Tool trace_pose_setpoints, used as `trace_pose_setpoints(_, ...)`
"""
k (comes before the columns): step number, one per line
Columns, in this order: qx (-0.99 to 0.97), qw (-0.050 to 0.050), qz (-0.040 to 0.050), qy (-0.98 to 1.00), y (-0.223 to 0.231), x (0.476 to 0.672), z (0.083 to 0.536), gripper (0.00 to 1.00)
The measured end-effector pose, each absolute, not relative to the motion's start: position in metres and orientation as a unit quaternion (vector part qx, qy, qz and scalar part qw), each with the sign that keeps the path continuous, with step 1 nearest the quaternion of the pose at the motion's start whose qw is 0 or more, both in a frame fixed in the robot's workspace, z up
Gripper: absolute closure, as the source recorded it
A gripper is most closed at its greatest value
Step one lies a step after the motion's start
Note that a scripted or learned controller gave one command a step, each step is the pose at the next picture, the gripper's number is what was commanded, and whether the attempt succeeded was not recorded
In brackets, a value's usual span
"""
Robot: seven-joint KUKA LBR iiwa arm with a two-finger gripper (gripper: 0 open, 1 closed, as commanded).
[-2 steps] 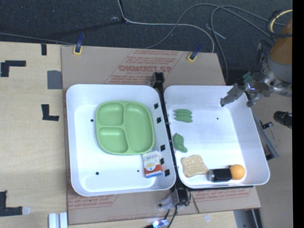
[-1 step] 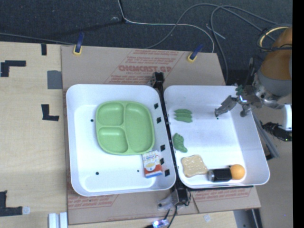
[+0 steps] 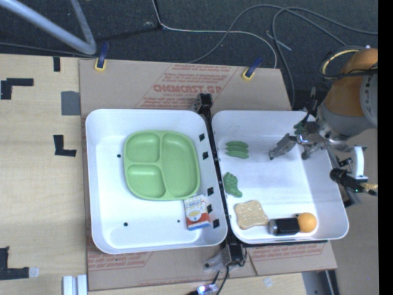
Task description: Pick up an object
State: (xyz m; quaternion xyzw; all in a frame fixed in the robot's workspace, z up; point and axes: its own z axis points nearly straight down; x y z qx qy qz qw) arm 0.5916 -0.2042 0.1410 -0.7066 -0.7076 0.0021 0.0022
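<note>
We see the end effector over the upper right part of the right bin, its two fingers spread apart, one reaching left and one pointing down to the right, with nothing between them. The grey arm comes in from the right, its orange band at the frame's edge, where the rest of it is cut off.

In the right bin we count five things: a green pea pod left of the end effector, a small green leafy piece below it, a slice of toast near the front wall, a black block just beside the toast, and an orange ball touching the block's right end. All lie apart from the fingers.

In the left bin we count two: one green divided plate with three compartments and one small carton just below its lower right corner. The carton's print is too small to read.

Both bins rest on a cardboard sheet on the surface.
</note>
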Motion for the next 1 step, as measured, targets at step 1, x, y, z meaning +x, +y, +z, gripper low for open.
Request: trace_pose_setpoints(1,-0.706,0.001,0.0016,-0.708,-0.2033,0.5909,0.0874,0.00)
